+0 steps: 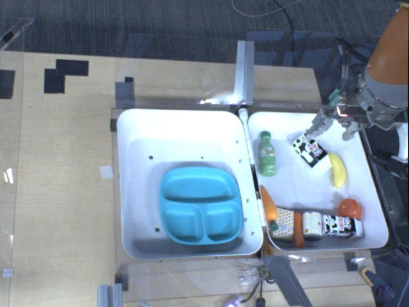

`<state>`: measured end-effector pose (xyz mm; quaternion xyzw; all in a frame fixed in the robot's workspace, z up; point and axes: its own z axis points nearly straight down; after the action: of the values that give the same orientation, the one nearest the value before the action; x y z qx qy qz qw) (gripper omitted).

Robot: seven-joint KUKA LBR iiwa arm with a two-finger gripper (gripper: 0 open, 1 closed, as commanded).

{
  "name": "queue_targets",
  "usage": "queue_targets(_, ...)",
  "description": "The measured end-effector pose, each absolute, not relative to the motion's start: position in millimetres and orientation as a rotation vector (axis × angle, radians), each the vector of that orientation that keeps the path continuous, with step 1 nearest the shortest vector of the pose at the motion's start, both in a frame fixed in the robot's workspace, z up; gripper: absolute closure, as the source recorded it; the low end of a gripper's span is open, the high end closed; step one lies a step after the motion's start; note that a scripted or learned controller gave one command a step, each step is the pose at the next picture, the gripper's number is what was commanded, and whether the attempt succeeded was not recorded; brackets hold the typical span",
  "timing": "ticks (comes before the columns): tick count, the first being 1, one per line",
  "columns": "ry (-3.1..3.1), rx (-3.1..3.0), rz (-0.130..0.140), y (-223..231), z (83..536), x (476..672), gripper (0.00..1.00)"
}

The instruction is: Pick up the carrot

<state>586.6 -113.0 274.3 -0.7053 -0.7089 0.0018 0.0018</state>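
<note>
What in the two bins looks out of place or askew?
The carrot lies against the right bin's left wall, near the divider. The green bottle lies on its side. The blue tray sits alone in the left bin. Nothing spilled.

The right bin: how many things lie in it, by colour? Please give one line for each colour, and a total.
Counts are for the right bin, as far as the view shows.
Green: 1, the bottle
Yellow: 1, the banana
Orange: 1, the carrot
Red: 1, the tomato
Black and white: 2, a carton and a second carton
Other, packs along the near wall, hard to tell: 2
Total: 8
</note>
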Motion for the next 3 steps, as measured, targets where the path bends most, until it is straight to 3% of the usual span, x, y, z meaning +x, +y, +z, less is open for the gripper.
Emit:
queue_targets(1,-2.408,-2.011,0.004,-113.1,124.7,581.3,0.0)
queue_targets(2,-2.413,-2.008,0.002,-187.8,127.4,559.6,0.0)
queue_targets(3,-2.552,-1.861,-0.01,-154.8,89.4,506.8,0.0)
